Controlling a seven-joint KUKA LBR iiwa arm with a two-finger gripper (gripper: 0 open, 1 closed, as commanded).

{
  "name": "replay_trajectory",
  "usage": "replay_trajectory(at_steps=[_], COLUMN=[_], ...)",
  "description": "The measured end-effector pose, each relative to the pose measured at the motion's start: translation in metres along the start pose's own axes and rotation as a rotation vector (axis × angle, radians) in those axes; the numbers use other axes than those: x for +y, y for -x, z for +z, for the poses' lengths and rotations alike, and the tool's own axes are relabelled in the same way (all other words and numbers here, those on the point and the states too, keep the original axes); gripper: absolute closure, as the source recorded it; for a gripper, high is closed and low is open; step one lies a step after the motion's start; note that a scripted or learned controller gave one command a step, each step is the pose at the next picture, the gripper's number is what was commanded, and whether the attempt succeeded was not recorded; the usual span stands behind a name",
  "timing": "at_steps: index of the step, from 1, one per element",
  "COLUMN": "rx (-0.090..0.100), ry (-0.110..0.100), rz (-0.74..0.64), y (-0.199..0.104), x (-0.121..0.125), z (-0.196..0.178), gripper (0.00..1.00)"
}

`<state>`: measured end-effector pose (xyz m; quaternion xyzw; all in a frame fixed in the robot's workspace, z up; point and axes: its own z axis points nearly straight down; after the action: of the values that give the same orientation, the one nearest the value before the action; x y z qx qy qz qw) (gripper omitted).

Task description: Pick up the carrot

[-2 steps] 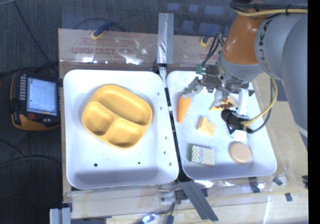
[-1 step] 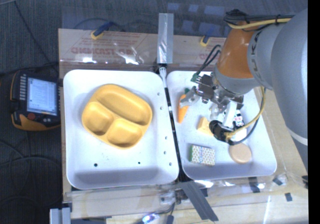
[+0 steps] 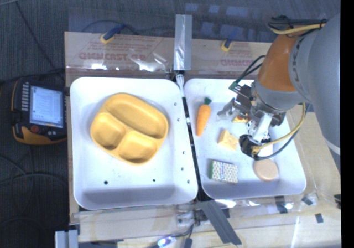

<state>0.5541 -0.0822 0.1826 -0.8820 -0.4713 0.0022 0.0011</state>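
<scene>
Small orange carrot with a green top [image 3: 203, 117] lying near the right white bin's [image 3: 287, 186] left wall, grey two-finger gripper [image 3: 243, 111] hovering just beside it, nothing visibly held.

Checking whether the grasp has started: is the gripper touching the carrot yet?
Apart. In the camera view, bare white bin floor separates the carrot, lying near the right bin's left wall, from the gripper to its right.
</scene>
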Motion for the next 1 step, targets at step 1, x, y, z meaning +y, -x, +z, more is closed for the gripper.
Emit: replay_trajectory(at_steps=[1], rx=[-0.001], ry=[0.001], rz=[-0.301], y=[0.0131], x=[0.0129], z=[0.0026], gripper=[0.00])
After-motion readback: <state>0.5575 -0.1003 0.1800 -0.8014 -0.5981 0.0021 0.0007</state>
